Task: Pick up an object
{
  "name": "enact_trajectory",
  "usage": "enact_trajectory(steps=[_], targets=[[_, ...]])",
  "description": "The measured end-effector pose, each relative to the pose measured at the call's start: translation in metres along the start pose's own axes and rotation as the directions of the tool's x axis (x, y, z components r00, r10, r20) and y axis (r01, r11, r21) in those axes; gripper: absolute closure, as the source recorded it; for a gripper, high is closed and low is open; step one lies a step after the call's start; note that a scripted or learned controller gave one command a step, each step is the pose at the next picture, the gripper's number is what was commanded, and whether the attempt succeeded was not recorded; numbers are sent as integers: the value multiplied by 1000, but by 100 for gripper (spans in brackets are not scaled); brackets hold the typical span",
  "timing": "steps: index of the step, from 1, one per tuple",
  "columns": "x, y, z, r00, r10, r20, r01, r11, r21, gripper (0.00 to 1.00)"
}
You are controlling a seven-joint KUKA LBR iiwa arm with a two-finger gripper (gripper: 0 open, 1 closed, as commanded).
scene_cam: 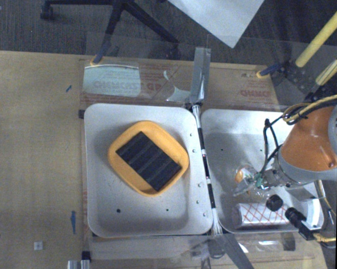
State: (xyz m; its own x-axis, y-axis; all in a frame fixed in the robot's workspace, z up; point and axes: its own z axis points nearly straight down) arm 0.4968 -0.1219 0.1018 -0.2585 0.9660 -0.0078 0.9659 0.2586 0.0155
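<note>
Seemingly poised for a grab, the gripper (254, 182) hangs low in the right bin (224, 133) beside a clear wrapper (243, 178) and checked packet (260, 215), its jaw state unreadable; the yellow dish (148, 158) sits alone in the left bin (100, 200).

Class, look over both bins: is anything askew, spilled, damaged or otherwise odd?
The yellow tray in the left bin lies turned at a slant to the bin's walls. In the right bin, a clear wrapper looks crumpled beside the arm. Nothing looks spilled or broken.
</note>
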Motion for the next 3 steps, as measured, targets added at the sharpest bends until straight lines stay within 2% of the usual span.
enact_trajectory(steps=[1, 2, 3], targets=[[10, 40, 12, 1000, -14, 1, 14, 1000, -2, 0], [9, 40, 3, 1000, -9, 1, 9, 1000, -3, 100], [12, 118, -81, 966, -260, -8, 260, 965, 10, 100]])
